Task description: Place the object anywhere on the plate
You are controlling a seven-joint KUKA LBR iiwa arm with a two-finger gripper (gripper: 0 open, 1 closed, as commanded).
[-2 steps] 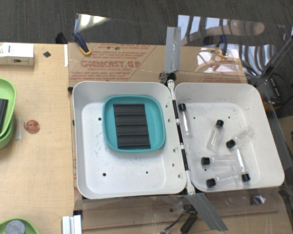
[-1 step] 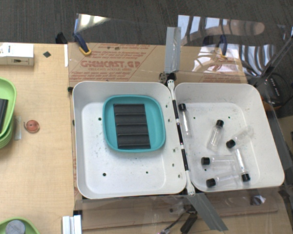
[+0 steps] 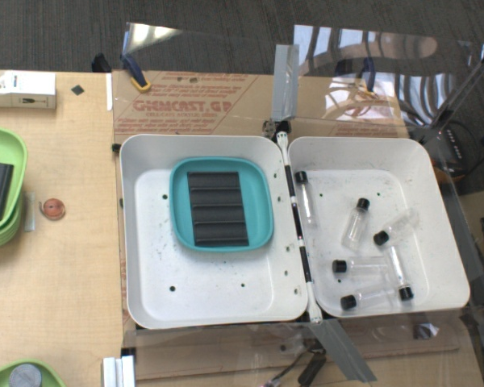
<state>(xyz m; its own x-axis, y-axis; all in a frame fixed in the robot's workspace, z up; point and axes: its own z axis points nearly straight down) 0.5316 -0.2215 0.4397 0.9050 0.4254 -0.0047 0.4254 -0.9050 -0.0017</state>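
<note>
A teal square plate (image 3: 182,216) lies in the left white bin (image 3: 145,272), toward its upper middle, and a dark ribbed block (image 3: 219,209) rests on the plate's centre. The right white bin (image 3: 436,216) holds several clear vials with black caps: one upright-looking near the middle (image 3: 356,220), one along the left wall (image 3: 303,193), and others lying flat near the front (image 3: 363,266), (image 3: 397,271), (image 3: 369,299).
A cardboard sheet (image 3: 189,95) with red print lies behind the bins. On the wooden bench at left stand a green tray (image 3: 8,176), a small orange disc (image 3: 53,209) and a white box (image 3: 20,89). Clear plastic panels (image 3: 371,63) rise behind the right bin.
</note>
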